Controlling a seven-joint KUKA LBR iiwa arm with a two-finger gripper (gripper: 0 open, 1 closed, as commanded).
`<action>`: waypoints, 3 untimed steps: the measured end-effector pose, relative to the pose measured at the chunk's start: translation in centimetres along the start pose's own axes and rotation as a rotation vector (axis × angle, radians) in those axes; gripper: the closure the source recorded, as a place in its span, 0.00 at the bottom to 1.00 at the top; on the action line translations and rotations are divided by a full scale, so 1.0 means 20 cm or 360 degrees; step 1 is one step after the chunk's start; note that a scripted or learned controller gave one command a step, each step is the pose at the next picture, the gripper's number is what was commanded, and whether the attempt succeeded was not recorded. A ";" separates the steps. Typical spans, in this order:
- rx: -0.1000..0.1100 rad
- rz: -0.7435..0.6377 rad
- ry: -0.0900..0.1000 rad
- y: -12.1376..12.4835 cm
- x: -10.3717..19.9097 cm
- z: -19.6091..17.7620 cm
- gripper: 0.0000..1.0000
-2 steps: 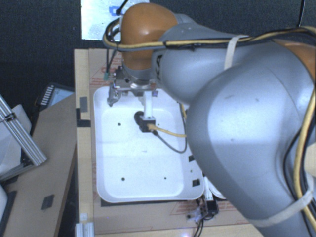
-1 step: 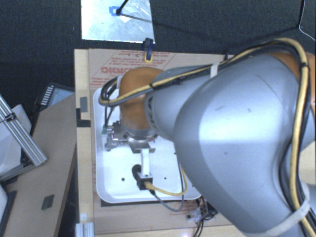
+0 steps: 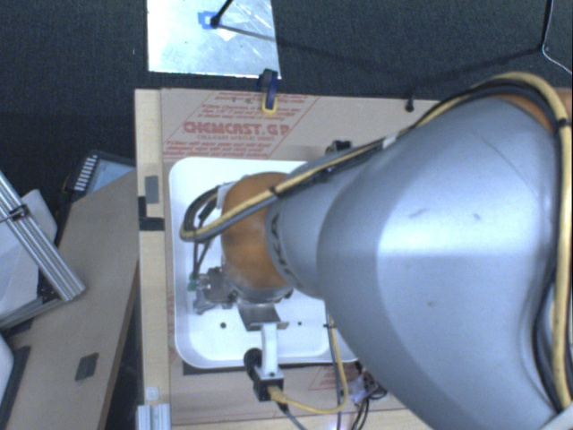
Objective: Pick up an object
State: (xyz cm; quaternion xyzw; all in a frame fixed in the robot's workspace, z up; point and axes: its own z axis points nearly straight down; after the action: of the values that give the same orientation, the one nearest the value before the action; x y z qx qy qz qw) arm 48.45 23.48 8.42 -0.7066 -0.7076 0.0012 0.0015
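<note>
The grey arm reaches in from the right and covers most of the view. Its orange band point(image 3: 249, 231) hangs over the left white bin point(image 3: 190, 206). Below the band, the metal body of my gripper point(image 3: 213, 290) points down into that bin, close to its left wall. The wrist hides whatever lies straight beneath it. A white bracket with a black end point(image 3: 265, 365) sticks out from the wrist over the bin's near rim. On the bare strip of bin floor point(image 3: 215, 339) I make out no loose object, just two small dark specks.
The bins rest on a brown board with red lettering point(image 3: 235, 125). A blue and yellow clamp point(image 3: 268, 90) sits at its far edge. A shiny metal sheet point(image 3: 211, 23) lies beyond. Yellow cable point(image 3: 309, 408) loops near the front edge. A metal rail point(image 3: 36, 249) stands left.
</note>
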 end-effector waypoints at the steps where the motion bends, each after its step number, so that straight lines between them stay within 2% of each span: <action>1: -0.0008 0.0002 0.0005 0.02 0.00 -0.06 1.00; 2: -0.0017 0.0000 0.0005 0.02 -0.05 -0.47 1.00; 3: -0.0027 -0.0006 0.0010 0.05 0.00 -1.05 1.00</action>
State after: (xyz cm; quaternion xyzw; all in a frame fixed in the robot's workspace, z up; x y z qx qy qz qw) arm 49.53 23.55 29.48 -0.7053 -0.7089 -0.0070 -0.0021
